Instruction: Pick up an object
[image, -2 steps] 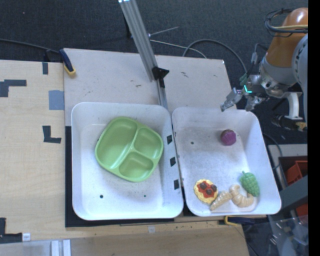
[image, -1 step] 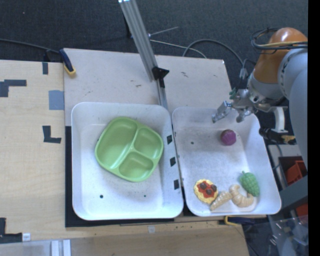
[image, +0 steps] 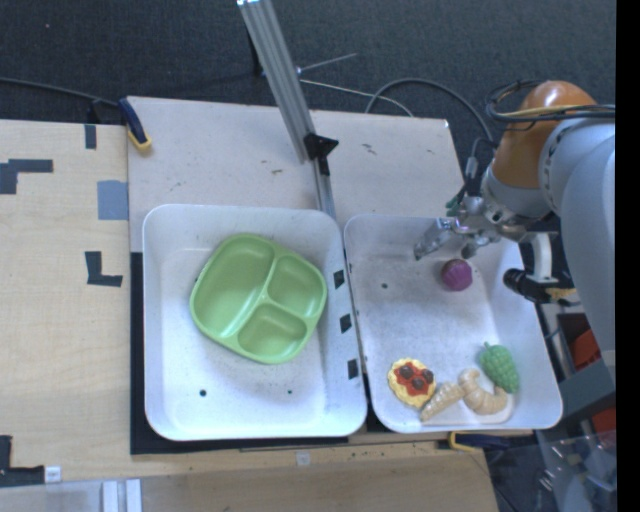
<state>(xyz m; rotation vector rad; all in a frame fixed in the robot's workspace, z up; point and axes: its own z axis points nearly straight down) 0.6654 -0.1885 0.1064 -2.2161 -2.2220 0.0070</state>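
A small purple round object lies in the right bin, toward its far right part. My gripper hangs just above and slightly left of it, over the bin's back area, with its fingers spread and nothing between them. Near the bin's front edge lie a yellow pizza slice with red dots, a tan croissant-like piece and a green leafy piece.
The left bin holds a green divided plate. A metal pole slants down to the seam between the bins. The grey arm with its orange band enters from the right.
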